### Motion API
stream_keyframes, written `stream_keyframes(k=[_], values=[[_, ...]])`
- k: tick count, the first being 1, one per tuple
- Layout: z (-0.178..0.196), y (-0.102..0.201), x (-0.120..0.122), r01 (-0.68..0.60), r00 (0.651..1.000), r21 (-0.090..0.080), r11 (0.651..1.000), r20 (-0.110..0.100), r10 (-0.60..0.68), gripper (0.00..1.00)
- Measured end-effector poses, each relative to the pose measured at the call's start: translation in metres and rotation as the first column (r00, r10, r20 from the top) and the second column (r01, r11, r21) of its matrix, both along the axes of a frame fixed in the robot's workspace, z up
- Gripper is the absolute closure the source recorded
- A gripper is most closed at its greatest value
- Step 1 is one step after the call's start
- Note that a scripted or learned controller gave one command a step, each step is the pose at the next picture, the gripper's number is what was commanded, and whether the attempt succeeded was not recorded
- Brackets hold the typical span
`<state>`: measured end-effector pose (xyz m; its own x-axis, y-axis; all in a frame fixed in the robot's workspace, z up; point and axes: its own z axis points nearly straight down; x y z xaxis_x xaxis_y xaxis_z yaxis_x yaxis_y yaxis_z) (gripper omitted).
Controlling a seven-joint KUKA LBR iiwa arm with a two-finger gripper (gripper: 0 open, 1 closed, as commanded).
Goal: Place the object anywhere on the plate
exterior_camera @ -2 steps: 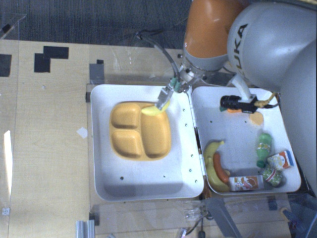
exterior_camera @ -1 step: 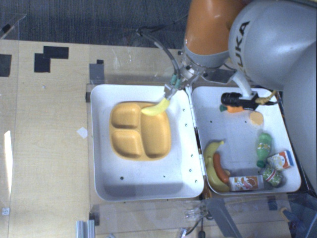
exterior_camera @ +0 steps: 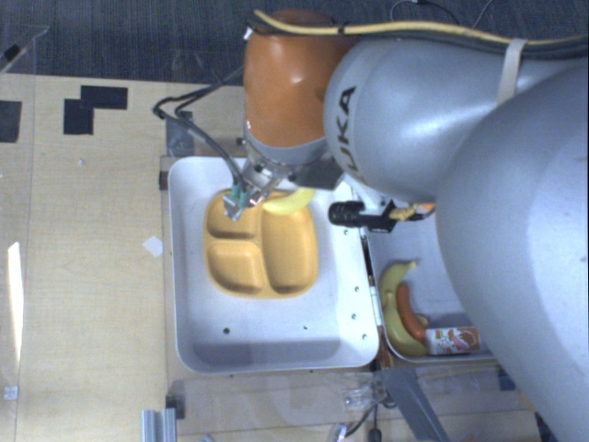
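Note:
A yellow plate with three compartments lies in the left white bin, towards its far side. My gripper hangs over the plate's far-left corner, below the orange wrist band. A pale yellow curved object, shaped like a small banana, rests at the plate's far edge just right of the gripper. The wrist hides part of it, and whether it touches the gripper is unclear.
The right bin holds a banana, a red sausage and a small labelled packet. The big grey arm covers most of that bin. A black cable loops over the left bin's far-left corner.

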<state>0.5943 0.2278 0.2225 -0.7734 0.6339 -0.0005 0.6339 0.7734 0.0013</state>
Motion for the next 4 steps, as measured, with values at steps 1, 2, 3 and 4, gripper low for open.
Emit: stream_keyframes(k=[1,2,3,4], values=[[0.044,-0.006,-0.044,-0.1,0.995,0.0,0.995,0.001,0.1,1.0],[0.044,-0.006,-0.044,-0.1,0.995,0.0,0.995,0.001,0.1,0.0],[0.052,-0.006,-0.041,-0.101,0.995,0.0,0.995,0.003,0.101,1.0],[-0.003,-0.029,-0.068,-0.154,0.988,0.0,0.988,-0.001,0.154,1.0]])
